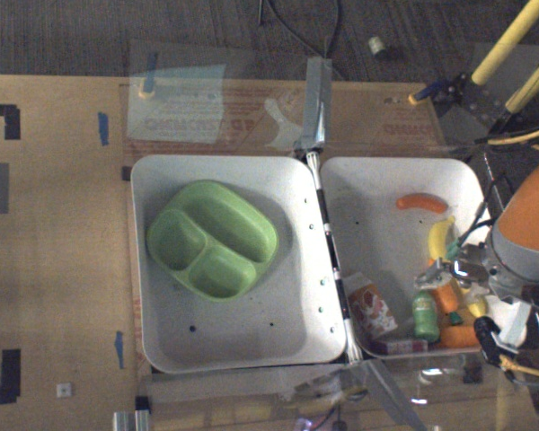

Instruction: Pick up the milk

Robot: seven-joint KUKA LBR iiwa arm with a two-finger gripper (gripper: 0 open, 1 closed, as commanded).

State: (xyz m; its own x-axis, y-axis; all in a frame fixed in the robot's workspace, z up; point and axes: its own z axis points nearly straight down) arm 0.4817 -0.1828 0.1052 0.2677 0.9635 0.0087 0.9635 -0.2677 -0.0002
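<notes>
Over there, the small red-and-white milk carton (371, 307) is lying in the right white bin (364, 187), the tool (442, 275) hanging nearby.

I work in what looks like a robotics lab, not a home or a kitchen. My bench (54, 241) is a plain brown board marked with black squares and bits of blue tape (102, 127). Two shallow white bins sit side by side on it, the left bin (162, 330) and the right bin (359, 187), joined by a metal bracket (314, 106). A taped-down printed sheet (180, 104) lies at the far side. A black cable (301, 16) loops over dark carpet (117, 16) beyond, and yellow poles (512, 30) stand far right.
</notes>
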